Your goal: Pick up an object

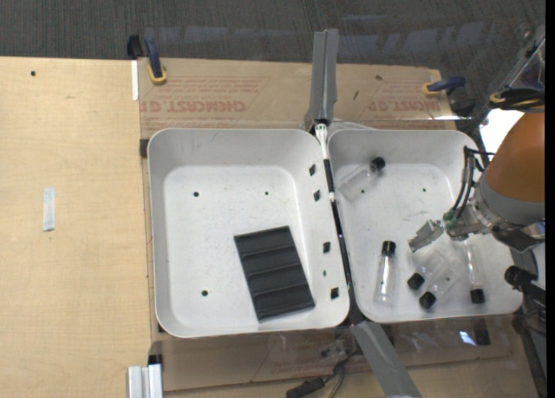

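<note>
- There are two white bins side by side on the bench. The left bin (173, 240) and the right bin (416, 149) touch along the middle.
- One black ridged block (274, 272) lies flat in the left bin, near the front. It has four long bumps across its top. It is turned a little.
- The right bin holds clear little tubes with black caps. I can count about five caps, but the clear parts are hard to see against the white.
- One tube (364, 175) lies near the back of the right bin, with its black cap pointing to the right.
- One tube (384, 270) lies near the front left of that bin, with its cap at the back end.
- Three more caps sit near the front right: one cap (415, 281), one cap (427, 300) just beside it, and one cap (477, 296) farther right.
- The arm (519, 171) comes in from the right. It is grey with an orange band.
- The gripper (431, 233) is low over the right bin, just behind the bunch of caps at the front right.
- I cannot tell if the gripper is grasping anything or not. It is too small and shiny to see.
- Two clamps (154, 67) with orange ends hold the brown cardboard (225, 97) behind the bins.
</note>
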`<state>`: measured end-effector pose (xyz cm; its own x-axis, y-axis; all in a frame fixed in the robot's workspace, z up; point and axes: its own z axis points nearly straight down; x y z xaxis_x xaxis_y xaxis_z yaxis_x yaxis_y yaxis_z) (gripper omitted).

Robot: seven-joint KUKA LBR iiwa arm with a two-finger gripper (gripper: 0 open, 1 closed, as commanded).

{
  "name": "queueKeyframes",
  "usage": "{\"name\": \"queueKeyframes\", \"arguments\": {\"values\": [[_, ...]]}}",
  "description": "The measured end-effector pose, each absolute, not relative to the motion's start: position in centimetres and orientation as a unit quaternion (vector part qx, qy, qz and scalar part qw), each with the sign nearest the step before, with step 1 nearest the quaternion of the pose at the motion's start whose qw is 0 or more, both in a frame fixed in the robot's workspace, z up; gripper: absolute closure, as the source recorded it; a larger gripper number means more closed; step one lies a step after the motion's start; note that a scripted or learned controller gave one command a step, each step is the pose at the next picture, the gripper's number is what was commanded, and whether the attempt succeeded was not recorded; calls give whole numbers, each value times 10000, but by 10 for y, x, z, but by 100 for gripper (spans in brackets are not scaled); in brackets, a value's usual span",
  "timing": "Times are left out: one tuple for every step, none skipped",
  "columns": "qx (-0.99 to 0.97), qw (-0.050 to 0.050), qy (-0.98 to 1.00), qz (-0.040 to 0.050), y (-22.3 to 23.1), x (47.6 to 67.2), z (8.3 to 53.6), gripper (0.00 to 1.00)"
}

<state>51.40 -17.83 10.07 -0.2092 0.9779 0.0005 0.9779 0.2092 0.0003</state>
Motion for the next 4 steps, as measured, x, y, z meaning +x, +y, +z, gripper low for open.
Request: {"name": "queueKeyframes", "arguments": {"values": [[-6146,15,-7888,5,-158,477,90,0],[-6158,-4,-7879,-6,-158,478,100,100],[-6156,5,-7880,1,-159,478,99,0],[-6167,-19,-7872,-11,-159,480,109,100]]}}
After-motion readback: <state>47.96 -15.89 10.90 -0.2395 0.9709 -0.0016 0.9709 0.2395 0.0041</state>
